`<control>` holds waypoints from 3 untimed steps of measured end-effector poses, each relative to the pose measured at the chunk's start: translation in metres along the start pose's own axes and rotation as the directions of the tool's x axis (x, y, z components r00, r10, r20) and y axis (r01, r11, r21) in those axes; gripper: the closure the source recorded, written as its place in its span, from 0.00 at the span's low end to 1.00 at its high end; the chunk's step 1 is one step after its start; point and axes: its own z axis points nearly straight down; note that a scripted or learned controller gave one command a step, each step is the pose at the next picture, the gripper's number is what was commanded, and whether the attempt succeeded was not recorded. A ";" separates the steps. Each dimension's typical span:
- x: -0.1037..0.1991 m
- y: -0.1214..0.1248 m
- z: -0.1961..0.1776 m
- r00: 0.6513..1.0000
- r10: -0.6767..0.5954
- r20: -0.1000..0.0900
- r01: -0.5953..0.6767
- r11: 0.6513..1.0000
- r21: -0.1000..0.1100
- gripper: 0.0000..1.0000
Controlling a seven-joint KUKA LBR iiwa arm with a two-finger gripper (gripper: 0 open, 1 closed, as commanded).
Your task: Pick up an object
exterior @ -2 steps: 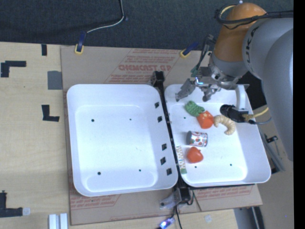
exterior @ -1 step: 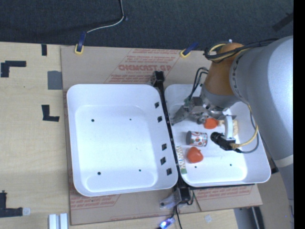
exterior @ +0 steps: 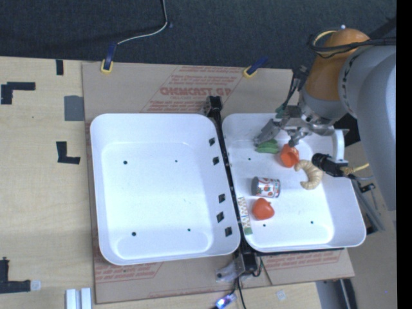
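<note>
Camera view has the claw (exterior: 283, 132) low in the right bin's (exterior: 335, 237) far corner, fingers spread over a green piece (exterior: 266, 148) beside an orange pepper (exterior: 289, 156), likely lining up a grab with nothing pinched yet.

- We see two white bins: the left bin (exterior: 154, 185) dotted with small dark marks, the right bin (exterior: 322, 224) the same plain white.
- A small can (exterior: 265, 187) wears a red-and-white label with dark print.
- Beside it we note a red tomato (exterior: 262, 209) and an orange-red piece (exterior: 289, 156).
- A green item (exterior: 266, 148) lies by a tan croissant (exterior: 311, 174).
- The arm (exterior: 373, 102) is grey, its band (exterior: 331, 66) orange.
- The cardboard (exterior: 187, 89) is brown with faded red lettering.
- Blue-and-yellow clips (exterior: 107, 63) hold its far edge; a white cable (exterior: 151, 28) crosses dark cloth (exterior: 77, 11).
</note>
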 end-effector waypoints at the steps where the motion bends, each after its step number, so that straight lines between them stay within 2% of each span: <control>1: -0.046 0.019 -0.082 1.000 0.000 0.002 0.000 1.000 -0.004 0.00; 2: -0.019 -0.014 0.013 1.000 -0.002 -0.006 0.002 1.000 0.017 0.00; 3: -0.025 -0.032 0.037 1.000 -0.003 0.009 0.004 1.000 -0.018 0.00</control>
